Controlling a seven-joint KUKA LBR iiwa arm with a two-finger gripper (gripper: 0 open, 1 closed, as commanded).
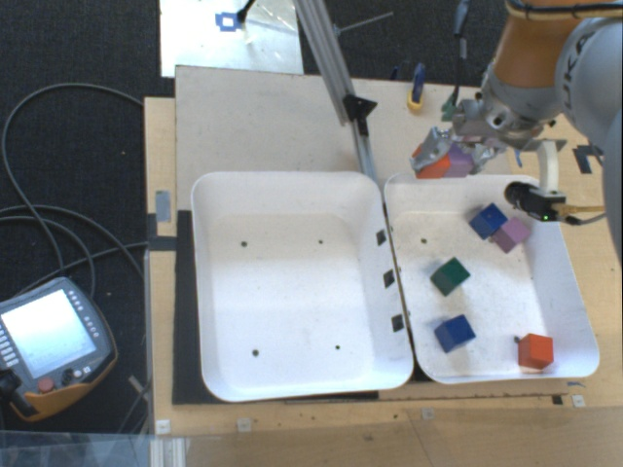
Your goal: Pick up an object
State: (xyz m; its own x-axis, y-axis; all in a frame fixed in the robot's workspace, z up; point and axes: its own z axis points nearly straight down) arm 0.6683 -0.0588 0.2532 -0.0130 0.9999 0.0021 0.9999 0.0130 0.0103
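Held block: an orange-red block (pixel 435 166) with a purple block (pixel 459 160) pressed against it, both up at the claw (pixel 443 154), above the far rim of the right bin (pixel 574 305).
Claw: fingers clamped around that orange-and-purple pair, block faces showing between them.
Pointing: the pair's long axis runs roughly side to side, orange end away from the arm, purple end toward it.
Room: bare bench lies beyond the claw; the right bin's far rim sits just beneath.
Below the claw: a blue cube (pixel 488 221) touching a lilac cube (pixel 513 233), near the far wall.
Further down: a green cube (pixel 450 275), a second blue cube (pixel 455 333), well apart.
Near corner: an orange cube (pixel 534 351) close to the rim.
Left bin (pixel 209 290): white floor, beside the right bin.
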